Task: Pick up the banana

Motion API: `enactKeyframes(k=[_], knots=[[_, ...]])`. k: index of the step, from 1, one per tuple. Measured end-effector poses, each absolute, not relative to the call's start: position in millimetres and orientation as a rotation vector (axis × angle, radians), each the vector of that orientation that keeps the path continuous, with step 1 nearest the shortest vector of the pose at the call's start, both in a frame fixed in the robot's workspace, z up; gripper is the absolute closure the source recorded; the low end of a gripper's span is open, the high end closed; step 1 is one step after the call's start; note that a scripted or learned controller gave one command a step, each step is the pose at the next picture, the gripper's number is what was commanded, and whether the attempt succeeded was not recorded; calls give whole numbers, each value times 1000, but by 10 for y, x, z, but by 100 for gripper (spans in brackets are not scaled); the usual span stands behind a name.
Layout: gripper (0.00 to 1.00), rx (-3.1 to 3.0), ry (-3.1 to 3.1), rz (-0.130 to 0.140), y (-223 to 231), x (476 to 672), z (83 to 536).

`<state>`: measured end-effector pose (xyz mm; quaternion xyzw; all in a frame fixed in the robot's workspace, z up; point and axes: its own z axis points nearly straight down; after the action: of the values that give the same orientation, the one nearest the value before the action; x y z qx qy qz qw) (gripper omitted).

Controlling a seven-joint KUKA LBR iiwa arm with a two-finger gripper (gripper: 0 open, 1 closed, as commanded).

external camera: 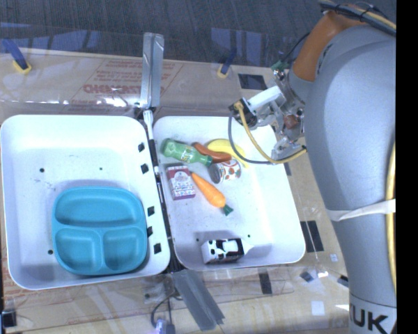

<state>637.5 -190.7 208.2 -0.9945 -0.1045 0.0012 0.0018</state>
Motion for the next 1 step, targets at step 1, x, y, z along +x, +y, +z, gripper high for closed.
enactKeyframes(k=[1], knots=[[0,-3119,-343,10,-2086,6383,1222]])
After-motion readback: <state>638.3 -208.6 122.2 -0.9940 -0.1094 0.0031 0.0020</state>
